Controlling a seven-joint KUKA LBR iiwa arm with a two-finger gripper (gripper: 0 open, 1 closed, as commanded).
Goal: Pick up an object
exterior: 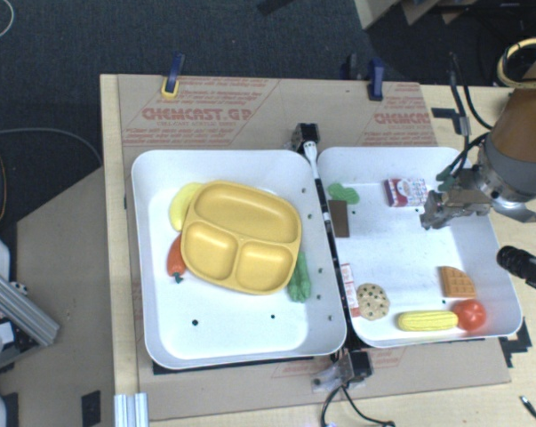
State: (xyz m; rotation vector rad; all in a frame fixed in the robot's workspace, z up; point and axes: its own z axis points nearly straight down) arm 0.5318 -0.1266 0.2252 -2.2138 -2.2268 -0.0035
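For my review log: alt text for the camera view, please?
The gripper hangs over the right bin beside a red-and-white packet; a cookie, corn, tomato and waffle lie nearer. The left bin holds a yellow tray.

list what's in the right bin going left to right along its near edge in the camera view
cookie → corn cob → tomato. The waffle lies just behind the gap between corn cob and tomato, so I leave it out of the order.
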